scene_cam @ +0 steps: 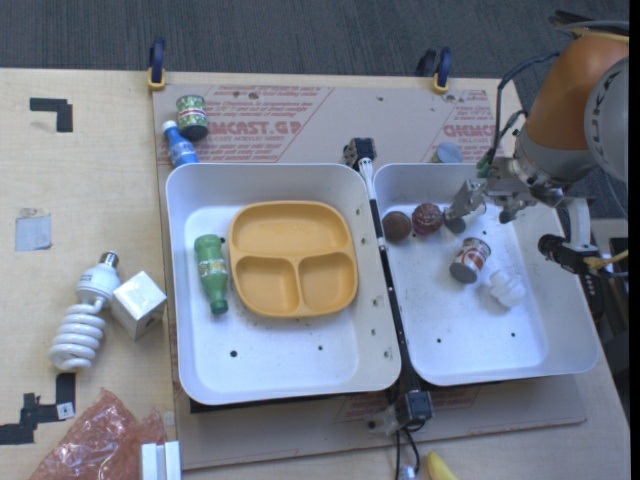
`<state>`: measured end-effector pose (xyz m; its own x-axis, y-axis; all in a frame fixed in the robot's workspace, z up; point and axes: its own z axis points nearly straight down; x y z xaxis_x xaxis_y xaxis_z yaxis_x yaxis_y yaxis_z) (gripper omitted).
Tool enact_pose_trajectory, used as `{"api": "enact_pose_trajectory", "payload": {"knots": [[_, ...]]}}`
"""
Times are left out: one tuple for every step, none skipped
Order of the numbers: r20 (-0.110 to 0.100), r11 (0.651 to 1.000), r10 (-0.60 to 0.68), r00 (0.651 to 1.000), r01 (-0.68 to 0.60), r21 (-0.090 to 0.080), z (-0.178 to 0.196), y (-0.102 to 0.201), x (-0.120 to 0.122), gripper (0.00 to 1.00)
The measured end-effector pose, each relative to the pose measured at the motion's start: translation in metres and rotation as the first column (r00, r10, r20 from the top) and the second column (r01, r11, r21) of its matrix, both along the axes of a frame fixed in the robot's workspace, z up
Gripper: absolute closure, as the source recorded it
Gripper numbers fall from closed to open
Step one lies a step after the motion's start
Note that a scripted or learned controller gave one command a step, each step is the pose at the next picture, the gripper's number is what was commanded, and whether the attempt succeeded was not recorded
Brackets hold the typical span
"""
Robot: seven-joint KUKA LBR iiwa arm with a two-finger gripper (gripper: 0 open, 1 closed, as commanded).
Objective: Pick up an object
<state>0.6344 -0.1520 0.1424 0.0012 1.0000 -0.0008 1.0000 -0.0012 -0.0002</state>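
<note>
Landmark: right bin. Gripper hangs low over its far-left part, wrist angled inward, probably lining up on the cluster there. Whether it is open, closed or gripping: cannot tell, since it reads as one grey mass.

Candidates in the right bin: two dark round objects touching each other at the far-left wall, just beside the gripper; a red-and-white can tilted near the centre; a clear plastic piece just beside the can, outline hard to read against the white floor.

Arm cut off at the frame edge; it covers the bin's far-right corner.
</note>
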Motion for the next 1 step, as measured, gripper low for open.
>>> {"api": "enact_pose_trajectory", "payload": {"knots": [[0.000,1.000,0.001,1.000,-0.001,0.000,-0.0498,0.0475,-0.0187,0.00]]}}
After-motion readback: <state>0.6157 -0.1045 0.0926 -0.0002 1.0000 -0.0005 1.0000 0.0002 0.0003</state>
